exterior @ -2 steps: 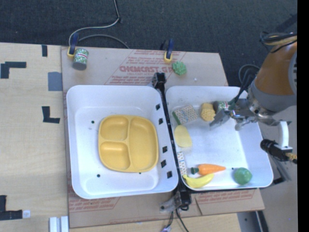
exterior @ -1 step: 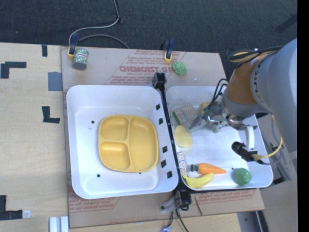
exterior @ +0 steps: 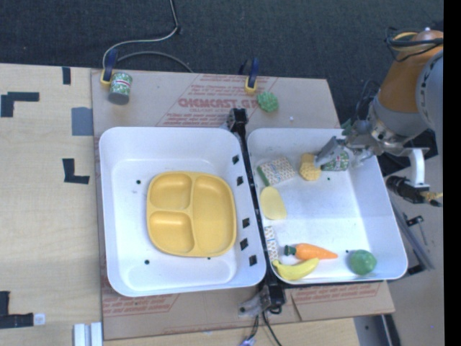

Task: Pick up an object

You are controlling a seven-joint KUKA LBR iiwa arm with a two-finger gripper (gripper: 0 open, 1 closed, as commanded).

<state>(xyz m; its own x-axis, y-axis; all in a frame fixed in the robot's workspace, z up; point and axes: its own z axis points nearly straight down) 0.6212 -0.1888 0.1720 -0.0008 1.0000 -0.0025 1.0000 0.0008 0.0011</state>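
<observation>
Hovering at about two o'clock in the right bin (exterior: 374,193), the claw (exterior: 333,156) is being seen just beside a small yellow block (exterior: 310,168); whether it is wide or narrow cannot be told, since blur is merging it with a greenish item. A miss is being risked, in judgement, because the block is lying close to the patterned packet (exterior: 277,170) and could be nudged aside. The carrot (exterior: 315,251), banana (exterior: 296,268) and lime (exterior: 361,262) are lying at six o'clock, well apart from it.
</observation>
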